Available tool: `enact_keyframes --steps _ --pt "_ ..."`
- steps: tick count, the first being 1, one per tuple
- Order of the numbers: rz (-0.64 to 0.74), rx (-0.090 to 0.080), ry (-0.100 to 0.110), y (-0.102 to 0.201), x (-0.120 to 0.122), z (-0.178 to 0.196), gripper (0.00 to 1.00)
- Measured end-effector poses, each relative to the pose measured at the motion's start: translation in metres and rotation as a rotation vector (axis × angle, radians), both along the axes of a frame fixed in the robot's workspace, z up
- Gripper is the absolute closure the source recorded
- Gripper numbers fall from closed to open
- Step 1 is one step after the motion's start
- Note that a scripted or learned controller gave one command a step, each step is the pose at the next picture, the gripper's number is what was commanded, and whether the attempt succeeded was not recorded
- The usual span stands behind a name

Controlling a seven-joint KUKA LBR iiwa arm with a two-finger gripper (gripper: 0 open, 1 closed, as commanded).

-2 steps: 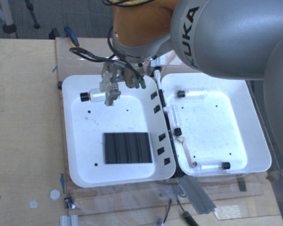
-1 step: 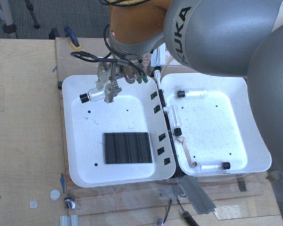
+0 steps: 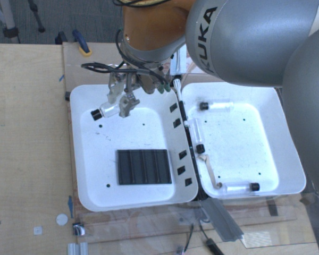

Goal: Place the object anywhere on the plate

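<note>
Wood counter (image 3: 26,142) w/ two white bins. I see the jaws (image 3: 122,101) over left bin (image 3: 85,142), upper part, clenched on a clear tube w/ black cap (image 3: 105,111). Dark ribbed plate (image 3: 143,167) lies lower in same bin, apart from tube.

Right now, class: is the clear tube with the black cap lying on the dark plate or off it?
Off it. The tube sits at the gripper in the left bin's upper part; the plate lies apart, lower down.
</note>
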State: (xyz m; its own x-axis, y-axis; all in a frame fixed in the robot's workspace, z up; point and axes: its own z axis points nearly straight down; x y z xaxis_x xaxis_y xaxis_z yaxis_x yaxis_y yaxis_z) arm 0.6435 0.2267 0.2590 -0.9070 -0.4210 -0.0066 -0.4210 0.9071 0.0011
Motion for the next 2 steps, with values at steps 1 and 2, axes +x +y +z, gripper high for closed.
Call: enact_keyframes --steps 1,2 --pt "0.289 0.0 -0.003 -0.001 -0.01 0.028 1.0" --pt "-0.062 0.002 -0.004 -0.005 0.024 0.069 1.0"
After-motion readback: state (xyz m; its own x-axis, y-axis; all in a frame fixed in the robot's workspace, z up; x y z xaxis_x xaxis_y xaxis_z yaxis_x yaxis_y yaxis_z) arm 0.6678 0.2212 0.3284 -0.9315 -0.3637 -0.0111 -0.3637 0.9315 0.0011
